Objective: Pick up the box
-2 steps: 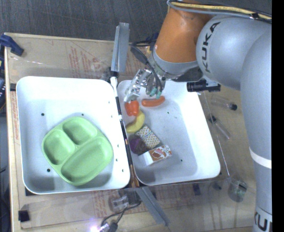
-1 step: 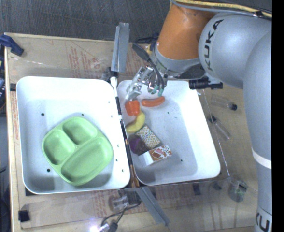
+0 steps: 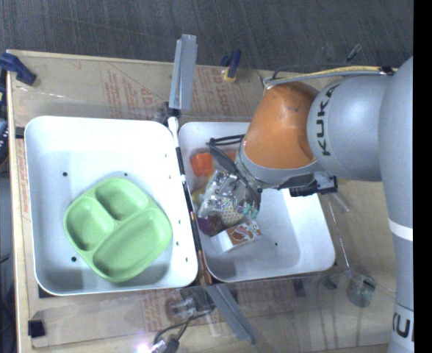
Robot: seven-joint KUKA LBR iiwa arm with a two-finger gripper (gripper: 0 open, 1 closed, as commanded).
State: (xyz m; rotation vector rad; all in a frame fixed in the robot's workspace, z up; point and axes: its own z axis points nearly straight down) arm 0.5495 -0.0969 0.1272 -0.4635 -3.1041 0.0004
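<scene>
Reaching into the right bin [image 3: 315, 252], the gripper [image 3: 227, 197] hangs over the box [image 3: 239, 233] beside the divider; jaw state unreadable. Next, I'd judge: descend squarely, close.

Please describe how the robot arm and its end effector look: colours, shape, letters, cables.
The arm is thick, rounded and grey, with a glossy orange band above the wrist and dark letters "KUKA" on the grey shell. Thin cables run along its top. The end effector is a small metallic assembly; its details are unclear.
</scene>
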